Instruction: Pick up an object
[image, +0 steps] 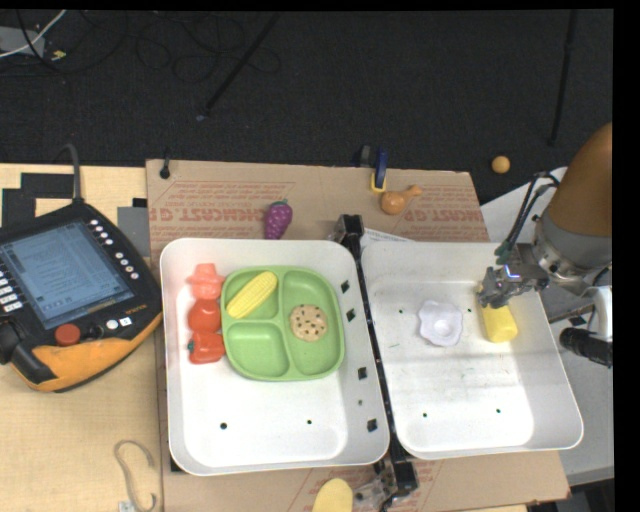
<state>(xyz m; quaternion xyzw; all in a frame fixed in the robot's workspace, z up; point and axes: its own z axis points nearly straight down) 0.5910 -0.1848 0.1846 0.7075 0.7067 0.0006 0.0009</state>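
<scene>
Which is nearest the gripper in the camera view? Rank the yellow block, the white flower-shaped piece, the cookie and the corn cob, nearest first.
From the gripper:
1. Yellow block, right bin, just below it.
2. White flower-shaped piece, right bin, to its left.
3. Cookie, green tray's right compartment, left bin.
4. Corn cob, tray's upper-left compartment, farthest.

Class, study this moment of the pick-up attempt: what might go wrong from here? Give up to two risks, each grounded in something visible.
1. The end effector sits at the top edge of the yellow block, not centred over it, so a grasp may clip the edge and slip off.
2. The white egg-shaped piece lies just beside the block; a nudged block could push it across the right bin.
</scene>
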